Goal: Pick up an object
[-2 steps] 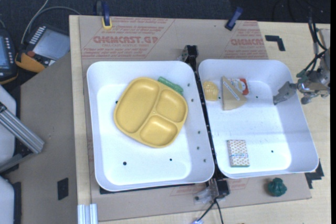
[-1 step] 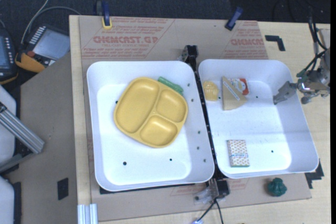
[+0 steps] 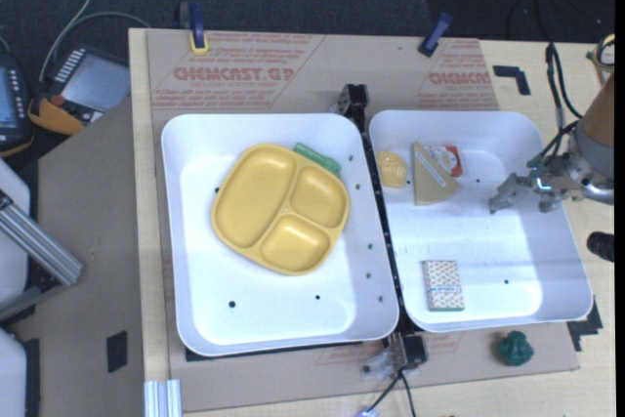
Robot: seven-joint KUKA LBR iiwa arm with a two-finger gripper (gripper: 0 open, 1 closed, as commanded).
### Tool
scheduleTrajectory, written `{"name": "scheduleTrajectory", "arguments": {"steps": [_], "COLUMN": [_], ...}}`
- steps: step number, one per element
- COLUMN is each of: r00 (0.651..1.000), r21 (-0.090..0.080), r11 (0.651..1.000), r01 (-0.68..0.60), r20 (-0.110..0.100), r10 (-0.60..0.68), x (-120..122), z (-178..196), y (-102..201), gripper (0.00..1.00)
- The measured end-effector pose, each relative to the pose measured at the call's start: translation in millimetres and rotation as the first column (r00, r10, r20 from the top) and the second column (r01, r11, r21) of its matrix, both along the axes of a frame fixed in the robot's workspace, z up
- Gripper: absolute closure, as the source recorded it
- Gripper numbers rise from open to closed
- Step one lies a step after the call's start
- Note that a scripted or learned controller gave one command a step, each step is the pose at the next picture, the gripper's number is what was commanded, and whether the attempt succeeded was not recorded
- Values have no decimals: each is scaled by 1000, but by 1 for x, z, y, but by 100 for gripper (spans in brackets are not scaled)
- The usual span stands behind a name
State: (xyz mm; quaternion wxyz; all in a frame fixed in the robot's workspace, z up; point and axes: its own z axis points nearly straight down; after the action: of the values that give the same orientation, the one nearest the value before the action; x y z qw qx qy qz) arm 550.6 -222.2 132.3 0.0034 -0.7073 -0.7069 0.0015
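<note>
Since the task names no particular object, any piece in the two shallow white plastic bins could serve, and each would handle differently. On the cardboard-covered counter (image 3: pixel 293 63), red print reads "CHEMCAST GP", repeated at the right. The left bin (image 3: pixel 195 239) holds a yellow three-compartment plastic plate (image 3: pixel 280 208), probably light, stiff and slick; its raised rim looks like the only place to pinch. A small green flat piece (image 3: pixel 317 157) peeks from behind its upper right edge. In the right bin (image 3: pixel 547 293), a pale yellow rounded lump (image 3: pixel 393 169) lies just beside a tan wedge-shaped packet with a red and white label (image 3: pixel 434 173), whose writing is too small to read; below sits a small patterned rectangular box (image 3: pixel 443 285), likely light and rigid, best taken across its narrow sides. The gripper (image 3: pixel 510 193) hovers at the bin's right side, fingers spread, pinching nothing. A dark green knobbly toy (image 3: pixel 514 348) rests on the counter outside.
</note>
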Motion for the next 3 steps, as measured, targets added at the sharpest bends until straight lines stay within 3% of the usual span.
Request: {"name": "scheduleTrajectory", "arguments": {"steps": [1,2,3], "r00": [1000,1000,1000], "r21": [6,-1,-6], "r11": [1000,1000,1000], "r01": [-4,-2,-2], "r20": [3,7,13], "r10": [4,2,2], "x": [1,1,0], "z": [-50,-37,7], "y": [5,2,5], "gripper": [0,100,100]}}
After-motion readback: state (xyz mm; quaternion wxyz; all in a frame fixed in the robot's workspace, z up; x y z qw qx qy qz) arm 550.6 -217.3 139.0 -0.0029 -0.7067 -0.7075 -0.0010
